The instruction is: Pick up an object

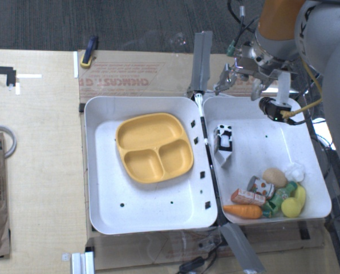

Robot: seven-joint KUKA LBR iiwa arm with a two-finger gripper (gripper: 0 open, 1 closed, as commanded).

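Well, near to far:
Bottom right of frame: carrot (242, 211) lying flat at the front edge of the right bin (315, 170), touching a pile of toy food (270, 192). Looks like light, hard, smooth plastic, so likely slippery. Best pinched across the fat middle, not the thin tip.
Pile: small can, brown egg shape, green bit, yellow lemon shape (292, 205), all packed close. Hard to grab one alone.
Middle of frame: black and white toy (223, 140) alone by the wall between the bins. Room all around, likely the easy pick.
Left bin (96, 170): yellow plate (154, 147) with three parts, stiff and wide.
Upper right of frame: gripper (238, 76) over the far edge of the right bin, nothing pinched. Jaws: cannot tell if spread or pressed together.
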